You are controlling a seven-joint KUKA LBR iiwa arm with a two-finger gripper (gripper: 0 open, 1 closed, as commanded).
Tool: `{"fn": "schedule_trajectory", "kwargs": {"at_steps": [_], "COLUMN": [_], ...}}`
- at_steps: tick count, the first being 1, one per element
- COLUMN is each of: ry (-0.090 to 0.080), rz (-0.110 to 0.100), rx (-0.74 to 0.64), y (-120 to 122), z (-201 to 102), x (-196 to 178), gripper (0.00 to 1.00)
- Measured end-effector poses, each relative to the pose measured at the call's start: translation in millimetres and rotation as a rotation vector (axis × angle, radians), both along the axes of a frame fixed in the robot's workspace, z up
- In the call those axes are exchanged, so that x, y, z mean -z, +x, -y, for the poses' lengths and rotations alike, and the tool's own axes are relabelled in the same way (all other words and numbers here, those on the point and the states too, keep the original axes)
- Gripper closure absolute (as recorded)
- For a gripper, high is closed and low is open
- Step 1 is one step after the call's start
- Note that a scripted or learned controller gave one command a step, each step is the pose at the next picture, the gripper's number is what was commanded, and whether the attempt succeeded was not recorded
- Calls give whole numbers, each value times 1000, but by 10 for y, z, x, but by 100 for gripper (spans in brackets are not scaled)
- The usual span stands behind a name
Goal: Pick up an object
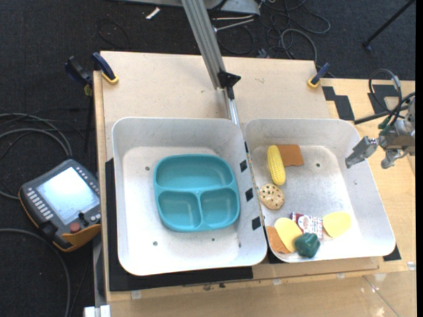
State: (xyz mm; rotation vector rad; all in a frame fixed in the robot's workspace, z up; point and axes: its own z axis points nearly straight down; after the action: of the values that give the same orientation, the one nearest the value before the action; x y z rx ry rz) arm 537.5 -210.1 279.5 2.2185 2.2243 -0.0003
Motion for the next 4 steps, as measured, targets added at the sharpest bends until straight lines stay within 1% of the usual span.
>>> {"fn": "schedule_trajectory", "kwargs": {"at_steps": [1,2,3,4], "ry": [0,1,1,2], "rz": [0,-4,-5,-6], "rx": [0,2,3,2], "y": [0,-5,5,30], "z": [0,-43,-6,-71], "x": [0,436,879,1501], "gripper": [0,0,0,0]}}
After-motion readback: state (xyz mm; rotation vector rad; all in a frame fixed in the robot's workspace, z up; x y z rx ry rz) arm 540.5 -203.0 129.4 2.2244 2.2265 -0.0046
